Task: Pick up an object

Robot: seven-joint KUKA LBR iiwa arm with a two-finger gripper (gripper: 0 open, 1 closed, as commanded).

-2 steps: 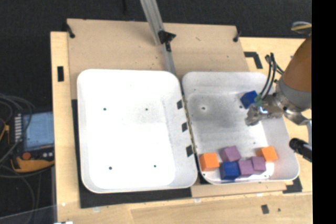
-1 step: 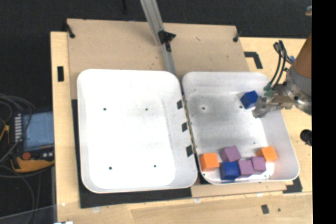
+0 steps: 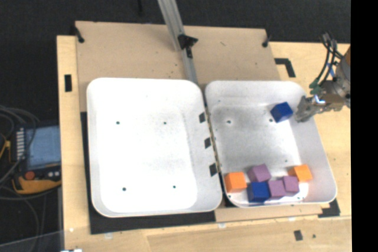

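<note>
Wooden worktop (image 3: 147, 50) is carrying two bins, hand (image 3: 307, 110), grip unreadable, hovering beside blue cube (image 3: 282, 111), seemingly light, rigid, graspable across flat sides.

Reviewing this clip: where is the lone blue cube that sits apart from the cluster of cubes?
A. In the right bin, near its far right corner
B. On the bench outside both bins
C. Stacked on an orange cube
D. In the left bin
A: the blue cube lies alone in the right bin, close to the pincer, away from the cluster at the near edge.
</note>
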